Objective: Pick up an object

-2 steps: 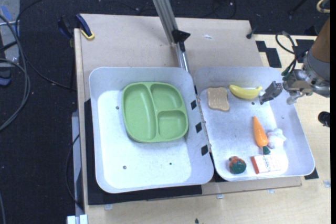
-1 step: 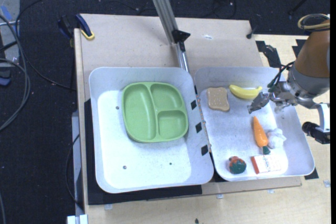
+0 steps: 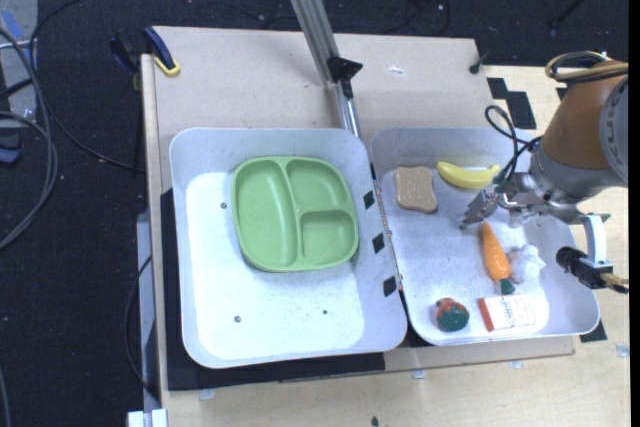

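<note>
In the right bin (image 3: 420,260) lie a slice of bread (image 3: 416,189), a yellow banana (image 3: 466,175), an orange carrot (image 3: 495,253), a small red and green round thing (image 3: 451,314) and a red and white box (image 3: 511,312). My gripper (image 3: 482,211) reaches in from the right and hangs low just above the carrot's upper end, below the banana. Nothing is seen held in it. The arm's orange band (image 3: 580,125) shows at the right edge.
The left bin (image 3: 200,295) bears a green divided plate (image 3: 296,213). A slanted metal pole (image 3: 310,5) runs from the top down to the gap between the bins. Cables lie on the dark floor around the bench.
</note>
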Controlling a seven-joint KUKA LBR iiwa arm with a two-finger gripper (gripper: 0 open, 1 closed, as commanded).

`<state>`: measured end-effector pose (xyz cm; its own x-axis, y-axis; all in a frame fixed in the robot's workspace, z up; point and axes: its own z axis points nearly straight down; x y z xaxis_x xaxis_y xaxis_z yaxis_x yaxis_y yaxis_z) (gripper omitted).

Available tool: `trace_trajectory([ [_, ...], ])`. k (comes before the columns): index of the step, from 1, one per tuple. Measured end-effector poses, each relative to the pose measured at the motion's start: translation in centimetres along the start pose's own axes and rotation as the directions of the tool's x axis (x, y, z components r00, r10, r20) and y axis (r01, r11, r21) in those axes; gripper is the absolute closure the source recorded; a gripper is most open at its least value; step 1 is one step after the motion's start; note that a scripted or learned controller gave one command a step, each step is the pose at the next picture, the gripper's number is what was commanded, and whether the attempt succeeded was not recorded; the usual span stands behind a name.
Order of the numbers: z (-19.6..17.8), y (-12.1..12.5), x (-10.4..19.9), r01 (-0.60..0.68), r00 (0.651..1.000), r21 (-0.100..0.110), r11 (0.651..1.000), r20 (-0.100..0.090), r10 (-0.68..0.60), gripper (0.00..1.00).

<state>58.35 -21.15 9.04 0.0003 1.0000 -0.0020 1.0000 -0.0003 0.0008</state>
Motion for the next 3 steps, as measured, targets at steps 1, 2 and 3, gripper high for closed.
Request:
trace_trajectory([
  [1, -1.3, 0.1, 0.0, 0.000, 1.000, -0.004, 1.000, 0.001, 0.000, 1.00],
  [2, -7.7, 0.7, 0.2, 0.003, 1.000, -0.007, 1.000, 0.001, -0.003, 1.00],
  [3, -13.3, 0.2, -0.6, 0.000, 1.000, -0.006, 1.000, 0.001, 0.000, 1.00],
])
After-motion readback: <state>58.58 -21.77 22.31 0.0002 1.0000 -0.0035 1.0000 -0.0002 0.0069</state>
